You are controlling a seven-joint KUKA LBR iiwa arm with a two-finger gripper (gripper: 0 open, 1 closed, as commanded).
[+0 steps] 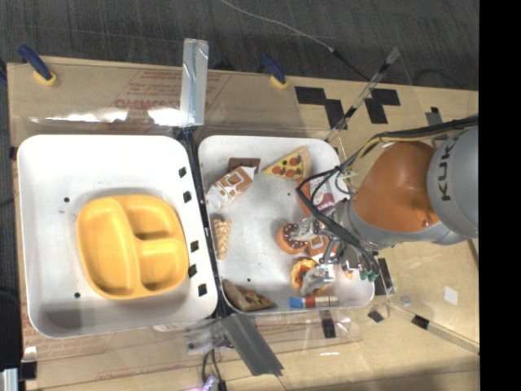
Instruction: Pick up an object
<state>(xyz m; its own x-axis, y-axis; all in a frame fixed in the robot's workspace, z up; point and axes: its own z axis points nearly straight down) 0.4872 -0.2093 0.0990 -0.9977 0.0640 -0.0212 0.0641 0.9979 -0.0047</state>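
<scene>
The right bin (269, 149) holds several toy foods. A pizza slice (289, 166) lies at its far side, with a brown and white packet (232, 182) to its left. A ridged cone (221, 236) rests by the left wall. My gripper (324, 255) is low in the bin's near right corner. It hangs just above a red and brown round toy (295, 237) and a yellow and red toy (306, 274). A marker-like stick (313, 301) and a brown slice (248, 300) lie along the near wall. Nothing is visibly held.
The left bin (41, 169) holds a yellow divided plate (130, 244). The arm's orange band (395, 190) overhangs the right bin's right wall, with cables (326, 190) looping over that side. A strip of tape (194, 80) stands behind the bins.
</scene>
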